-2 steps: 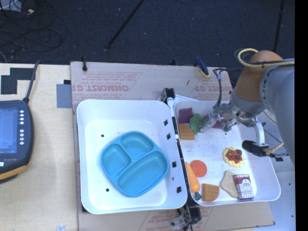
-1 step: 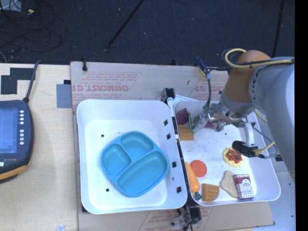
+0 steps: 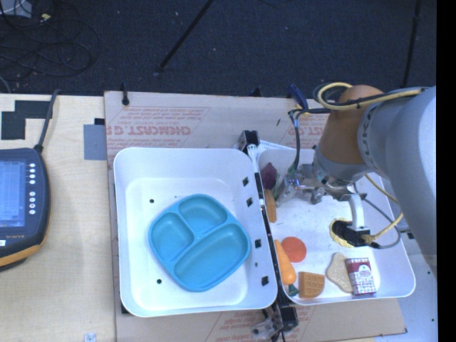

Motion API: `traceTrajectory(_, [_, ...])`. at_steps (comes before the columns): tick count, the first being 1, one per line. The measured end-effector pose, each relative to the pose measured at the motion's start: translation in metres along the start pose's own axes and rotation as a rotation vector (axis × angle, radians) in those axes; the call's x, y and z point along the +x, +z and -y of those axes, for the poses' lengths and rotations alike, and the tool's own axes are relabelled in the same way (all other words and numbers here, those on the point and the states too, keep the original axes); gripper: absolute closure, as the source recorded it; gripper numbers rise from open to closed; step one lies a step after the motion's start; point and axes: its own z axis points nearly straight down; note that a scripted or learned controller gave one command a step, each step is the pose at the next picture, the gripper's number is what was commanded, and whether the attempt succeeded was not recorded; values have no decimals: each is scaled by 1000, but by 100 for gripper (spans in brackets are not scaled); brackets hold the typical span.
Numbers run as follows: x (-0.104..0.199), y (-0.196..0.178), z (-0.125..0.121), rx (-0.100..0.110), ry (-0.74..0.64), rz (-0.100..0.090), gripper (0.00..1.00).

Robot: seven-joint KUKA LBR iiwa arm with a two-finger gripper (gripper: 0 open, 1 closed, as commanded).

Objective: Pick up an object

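Claw [image 3: 311,188] low in right bin [image 3: 399,280], finger state cannot tell. Risk: purple object [image 3: 268,174] at 9 o'clock hugs the wall; fingers could jam there.

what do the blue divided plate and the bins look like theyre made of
The blue three-compartment plate looks like moulded plastic with a matte finish: uniform colour, rounded ridges, soft even shading. The two shallow white bins also look like plastic, smooth and slightly glossy, with rounded corners and thin rims. Neither can be confirmed from looks alone.
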Motion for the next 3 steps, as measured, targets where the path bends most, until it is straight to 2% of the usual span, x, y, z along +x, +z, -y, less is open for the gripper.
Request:
traceTrajectory(1, [1,1,-21,21,1,2,0])
traceTrajectory(2, [7,-4,-22,20,2,-12,100])
traceTrajectory(3, [1,-4,-21,19,5,-1,0])
